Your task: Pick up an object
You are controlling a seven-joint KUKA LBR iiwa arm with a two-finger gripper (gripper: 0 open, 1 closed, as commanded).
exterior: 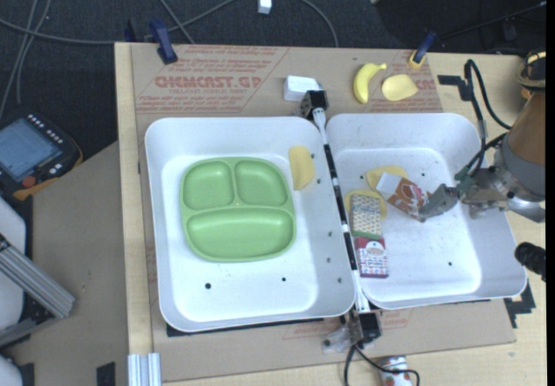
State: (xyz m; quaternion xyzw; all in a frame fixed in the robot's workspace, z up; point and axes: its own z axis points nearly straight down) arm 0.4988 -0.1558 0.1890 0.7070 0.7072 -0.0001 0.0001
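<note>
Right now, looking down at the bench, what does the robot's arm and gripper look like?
The arm comes in from the right as a rounded grey body with an orange band near its top. A metal-grey wrist block leads to a dark grey two-finger gripper. A black cable loops up beside the arm. No markings are legible at this size.

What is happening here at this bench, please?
A grey robot arm reaches in from the right over the right bin. Its gripper is low in that bin, right beside a small reddish packet; whether it grips the packet cannot be told. Near the divider lie a yellow-and-green packet and a pink-and-white packet. The left bin holds a green divided plate and a pale yellow piece. A toy banana lies on the bench behind the bins.
</note>
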